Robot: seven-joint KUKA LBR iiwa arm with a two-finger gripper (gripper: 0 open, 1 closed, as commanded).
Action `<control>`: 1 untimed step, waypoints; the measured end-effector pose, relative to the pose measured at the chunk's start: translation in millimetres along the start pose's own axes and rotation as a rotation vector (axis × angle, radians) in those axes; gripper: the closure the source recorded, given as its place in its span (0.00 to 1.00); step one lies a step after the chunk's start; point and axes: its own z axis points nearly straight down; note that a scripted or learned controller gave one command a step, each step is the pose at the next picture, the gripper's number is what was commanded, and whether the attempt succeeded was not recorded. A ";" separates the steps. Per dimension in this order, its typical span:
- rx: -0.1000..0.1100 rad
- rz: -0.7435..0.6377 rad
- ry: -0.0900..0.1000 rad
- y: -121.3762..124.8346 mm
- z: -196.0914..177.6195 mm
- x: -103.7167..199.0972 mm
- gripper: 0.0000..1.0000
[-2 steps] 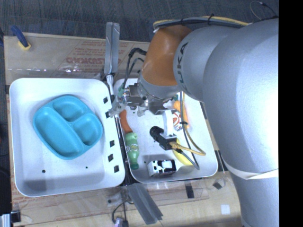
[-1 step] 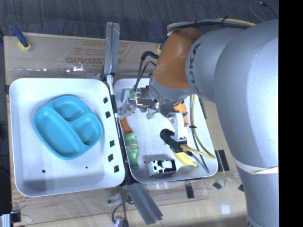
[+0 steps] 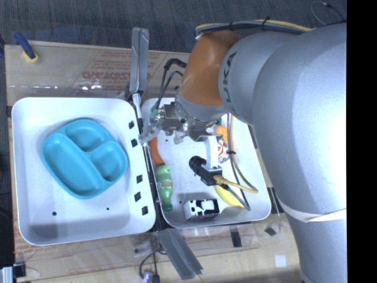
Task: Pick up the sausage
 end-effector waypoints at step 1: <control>0.003 0.076 0.000 -19.3 -1.2 93.7 0.00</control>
